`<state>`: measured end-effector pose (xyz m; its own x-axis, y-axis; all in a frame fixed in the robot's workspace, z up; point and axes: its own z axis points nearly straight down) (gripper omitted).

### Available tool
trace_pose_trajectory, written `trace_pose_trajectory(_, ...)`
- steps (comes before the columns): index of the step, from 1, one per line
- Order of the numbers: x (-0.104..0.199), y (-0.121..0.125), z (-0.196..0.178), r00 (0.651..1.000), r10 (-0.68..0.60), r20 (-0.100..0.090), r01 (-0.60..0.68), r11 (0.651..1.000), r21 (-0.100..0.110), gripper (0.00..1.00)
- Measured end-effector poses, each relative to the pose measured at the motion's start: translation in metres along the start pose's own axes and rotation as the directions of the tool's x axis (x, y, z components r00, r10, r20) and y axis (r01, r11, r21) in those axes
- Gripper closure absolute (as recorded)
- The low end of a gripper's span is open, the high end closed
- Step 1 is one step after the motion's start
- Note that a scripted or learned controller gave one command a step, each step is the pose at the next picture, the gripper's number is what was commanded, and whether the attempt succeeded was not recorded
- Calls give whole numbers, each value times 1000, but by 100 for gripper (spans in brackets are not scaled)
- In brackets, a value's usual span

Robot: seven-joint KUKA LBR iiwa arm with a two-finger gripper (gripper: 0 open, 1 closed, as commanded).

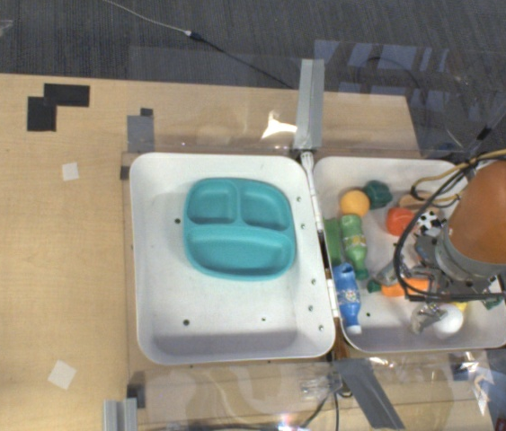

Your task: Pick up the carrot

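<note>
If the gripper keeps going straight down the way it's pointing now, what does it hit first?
Probably the white object at the front of the right bin: the gripper hangs right beside it. The carrot lies a little to the view's left, likely off that line. Depth is hard to judge from above.

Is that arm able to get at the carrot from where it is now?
Probably yes. The gripper hangs in the right bin, right beside the carrot, with nothing lying over what shows of it.
</note>
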<state>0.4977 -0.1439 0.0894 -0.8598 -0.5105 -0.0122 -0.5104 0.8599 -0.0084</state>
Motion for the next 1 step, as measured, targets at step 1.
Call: trace_pose_trajectory(1,-14,14,0,964,-267,-3,267,964,2,0)
